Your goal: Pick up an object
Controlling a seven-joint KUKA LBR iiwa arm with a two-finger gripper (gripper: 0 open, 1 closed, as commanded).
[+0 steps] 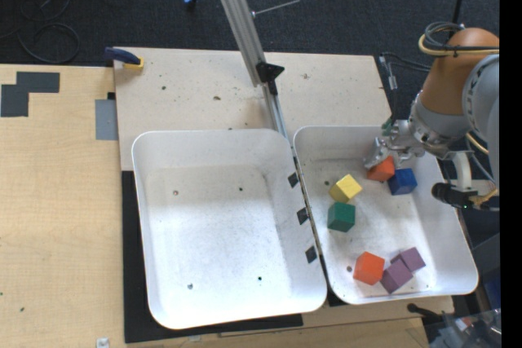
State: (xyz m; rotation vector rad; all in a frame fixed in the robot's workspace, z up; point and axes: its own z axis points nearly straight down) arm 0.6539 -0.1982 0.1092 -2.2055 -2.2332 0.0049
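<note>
My gripper (387, 155) is low over the back of the right bin (444, 277). Directly beneath its tip sits a red-orange block (380, 170), partly covered by the gripper. A blue block (402, 182) lies touching that block on its right. Toward the bin's middle there are a yellow block (346, 188) and a green block (342, 217). Near the front of the bin are an orange block (369, 268) and two purple blocks (397, 276) (412, 259), close together.
The left bin (163, 175) stands beside the right one, with black clips along the shared wall (300, 212). A slanted aluminium bar (241, 16) rises behind the bins. The arm's orange band (453, 81) hangs over the right bin's back right corner.
</note>
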